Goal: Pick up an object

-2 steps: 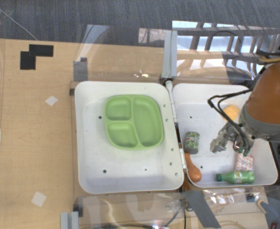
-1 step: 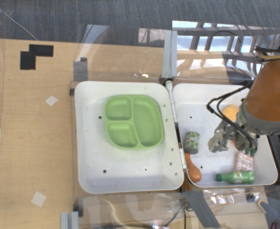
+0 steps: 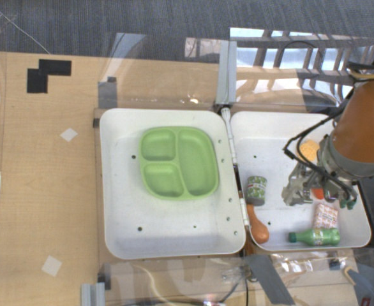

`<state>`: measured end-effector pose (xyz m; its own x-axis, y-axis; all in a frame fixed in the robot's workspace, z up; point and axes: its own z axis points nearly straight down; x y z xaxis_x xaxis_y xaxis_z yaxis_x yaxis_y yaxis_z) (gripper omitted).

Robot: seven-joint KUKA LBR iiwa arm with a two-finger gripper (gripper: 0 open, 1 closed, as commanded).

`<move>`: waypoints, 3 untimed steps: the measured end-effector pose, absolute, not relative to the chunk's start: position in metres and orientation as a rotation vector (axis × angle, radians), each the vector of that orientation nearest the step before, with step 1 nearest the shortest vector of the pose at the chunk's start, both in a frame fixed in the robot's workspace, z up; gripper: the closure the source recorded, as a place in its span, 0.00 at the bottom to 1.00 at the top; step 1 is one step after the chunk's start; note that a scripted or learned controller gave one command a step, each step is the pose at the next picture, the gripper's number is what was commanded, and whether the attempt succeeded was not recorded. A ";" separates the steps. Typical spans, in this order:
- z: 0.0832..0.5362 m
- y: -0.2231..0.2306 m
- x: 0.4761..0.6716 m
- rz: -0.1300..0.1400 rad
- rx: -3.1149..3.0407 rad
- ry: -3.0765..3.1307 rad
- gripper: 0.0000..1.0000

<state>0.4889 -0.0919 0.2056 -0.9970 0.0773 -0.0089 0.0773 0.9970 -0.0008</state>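
While one green plate [image 3: 177, 162] fills the left bin [image 3: 120, 234], four items share the right.

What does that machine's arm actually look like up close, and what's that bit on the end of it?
The arm is a thick, rounded body with a broad orange band and a grey ring below it. A black cable loops out from its side. At its tip sits the end effector, a small cluster of grey metal parts with touches of red and green.
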 end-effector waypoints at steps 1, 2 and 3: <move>0.192 -0.080 0.489 -0.001 -0.145 3.131 1.00; 0.211 -0.105 0.495 0.000 0.118 3.131 1.00; 0.235 -0.117 0.489 0.000 0.576 3.078 1.00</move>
